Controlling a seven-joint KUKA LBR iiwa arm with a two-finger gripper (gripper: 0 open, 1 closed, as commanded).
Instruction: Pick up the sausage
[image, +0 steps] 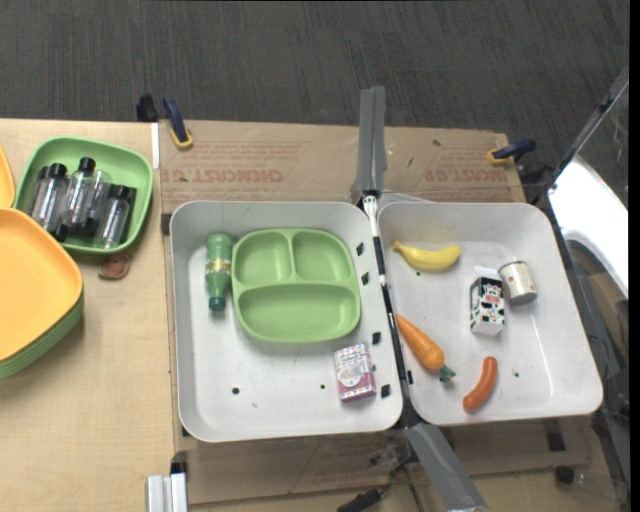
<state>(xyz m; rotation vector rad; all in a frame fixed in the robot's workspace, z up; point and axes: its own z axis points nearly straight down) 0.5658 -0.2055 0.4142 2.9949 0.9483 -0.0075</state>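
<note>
The sausage (480, 385), a short reddish-orange link, lies slightly tilted on the floor of the right white bin (545, 365), near its front edge. An orange carrot (421, 344) with a green tip lies just to its left, a small gap apart. Nothing touches or covers the sausage.
The right bin also holds a banana (428, 256), a cow-print carton (488, 305) and a silver can (517, 282). The left bin (270, 395) holds a green divided plate (296, 285), a green bottle (218, 270) and a pink carton (355, 373). A green tray of bottles (85, 195) and orange plates (30, 290) sit at left.
</note>
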